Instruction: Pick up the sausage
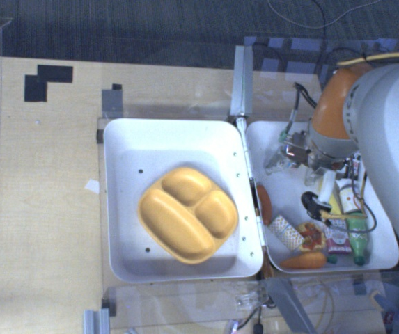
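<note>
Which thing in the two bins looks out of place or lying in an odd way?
One brown sausage lies pressed against the left wall of the right bin, apart from the pile in its lower corner. The yellow divided tray sits askew in the left bin.

Camera: single, fixed above the bench (39, 207), angled downward. Coverage: both bins, the left bin (119, 186) left of the gripper (303, 160). Range: moderate. Arm (387, 117) enters from right.

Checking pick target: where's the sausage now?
In the right bin, lying along its left wall: the sausage, just up-left of the checkered packet.
</note>
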`<state>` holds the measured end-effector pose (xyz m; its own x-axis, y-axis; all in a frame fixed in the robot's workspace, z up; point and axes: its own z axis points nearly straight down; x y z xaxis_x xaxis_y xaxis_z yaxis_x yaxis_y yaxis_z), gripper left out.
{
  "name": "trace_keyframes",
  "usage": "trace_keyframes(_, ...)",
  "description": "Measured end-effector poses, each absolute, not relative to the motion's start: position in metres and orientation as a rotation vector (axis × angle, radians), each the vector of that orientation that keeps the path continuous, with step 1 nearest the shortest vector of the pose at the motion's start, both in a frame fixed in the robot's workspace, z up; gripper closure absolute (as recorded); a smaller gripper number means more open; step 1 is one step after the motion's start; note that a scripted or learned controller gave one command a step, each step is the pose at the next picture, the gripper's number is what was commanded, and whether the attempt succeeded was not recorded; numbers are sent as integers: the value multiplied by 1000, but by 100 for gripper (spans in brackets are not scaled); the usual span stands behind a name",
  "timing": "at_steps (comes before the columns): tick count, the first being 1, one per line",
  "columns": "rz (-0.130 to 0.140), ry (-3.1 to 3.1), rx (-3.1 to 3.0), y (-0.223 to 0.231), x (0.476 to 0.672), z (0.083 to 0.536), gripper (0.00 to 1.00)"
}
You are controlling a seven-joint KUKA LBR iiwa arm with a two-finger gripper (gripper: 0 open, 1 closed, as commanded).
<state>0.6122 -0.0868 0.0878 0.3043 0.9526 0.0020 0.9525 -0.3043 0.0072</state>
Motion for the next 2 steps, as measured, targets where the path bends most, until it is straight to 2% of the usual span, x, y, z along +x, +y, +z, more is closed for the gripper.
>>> trace_keyframes(1, 7, 1149, 2922, -83, 656, 86, 0)
trace_keyframes(2, 3, 966, 2988, -83, 662, 100, 0)
